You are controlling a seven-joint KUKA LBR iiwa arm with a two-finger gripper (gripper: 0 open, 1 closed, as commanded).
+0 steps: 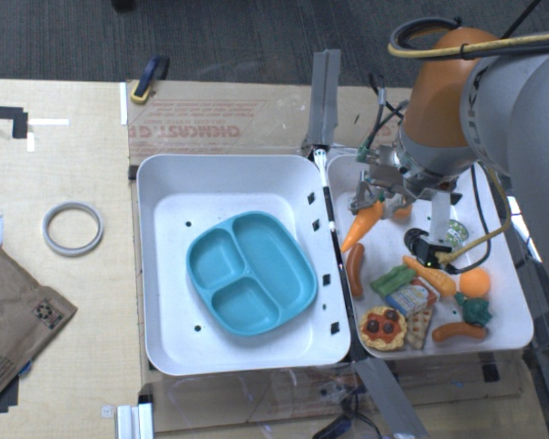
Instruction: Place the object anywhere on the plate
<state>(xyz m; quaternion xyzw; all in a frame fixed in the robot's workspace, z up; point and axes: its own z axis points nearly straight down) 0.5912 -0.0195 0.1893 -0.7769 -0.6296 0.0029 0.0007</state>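
Ample open room around plate [251, 273] inside left bin [156, 245].

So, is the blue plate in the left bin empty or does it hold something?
Empty. All three compartments of the blue plate show bare blue; the toy food lies in the right bin.

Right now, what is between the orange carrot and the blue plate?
In the camera view, the carrot and the plate are in separate bins. Between them lie the two bins' meeting walls and a bare strip of white bin floor.
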